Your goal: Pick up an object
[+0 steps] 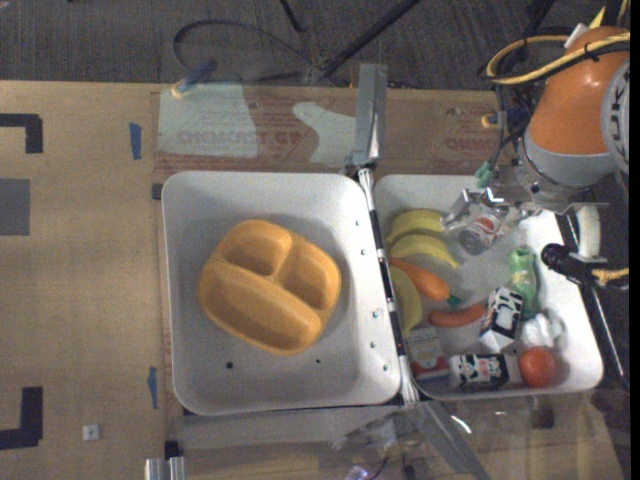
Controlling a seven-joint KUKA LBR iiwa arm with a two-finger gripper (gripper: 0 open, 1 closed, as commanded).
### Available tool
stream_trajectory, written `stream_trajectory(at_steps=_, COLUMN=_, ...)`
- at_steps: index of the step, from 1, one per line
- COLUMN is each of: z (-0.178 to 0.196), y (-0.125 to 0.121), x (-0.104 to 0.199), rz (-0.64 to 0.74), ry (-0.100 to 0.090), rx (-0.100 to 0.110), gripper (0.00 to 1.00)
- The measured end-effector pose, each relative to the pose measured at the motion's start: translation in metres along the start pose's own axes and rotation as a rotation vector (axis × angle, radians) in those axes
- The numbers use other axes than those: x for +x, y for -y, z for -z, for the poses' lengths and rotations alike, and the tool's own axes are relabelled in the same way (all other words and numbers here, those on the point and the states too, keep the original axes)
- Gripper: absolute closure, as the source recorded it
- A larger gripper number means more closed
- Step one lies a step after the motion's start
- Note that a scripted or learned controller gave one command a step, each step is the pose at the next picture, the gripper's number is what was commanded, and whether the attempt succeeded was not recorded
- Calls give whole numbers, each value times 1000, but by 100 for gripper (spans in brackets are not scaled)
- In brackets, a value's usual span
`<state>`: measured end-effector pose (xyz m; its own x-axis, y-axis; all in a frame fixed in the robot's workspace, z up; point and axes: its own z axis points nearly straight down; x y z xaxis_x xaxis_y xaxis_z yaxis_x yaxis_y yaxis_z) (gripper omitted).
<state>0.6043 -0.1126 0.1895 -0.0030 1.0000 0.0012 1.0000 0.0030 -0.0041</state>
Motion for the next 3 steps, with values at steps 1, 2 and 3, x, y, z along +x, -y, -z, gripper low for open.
stream_trajectory(at_steps=1, z=-68, y=-28, x=-24, rz=36, ry=12, rx=-31, gripper=0)
stream_trajectory(at_steps=2, z=-79, y=-58, x=-58, rz=325, ry=15, rx=-37, gripper=0)
stream_trajectory(at_steps=3, z=-79, y=-57, x=-84, rz=441, ry=15, rx=-39, gripper=0)
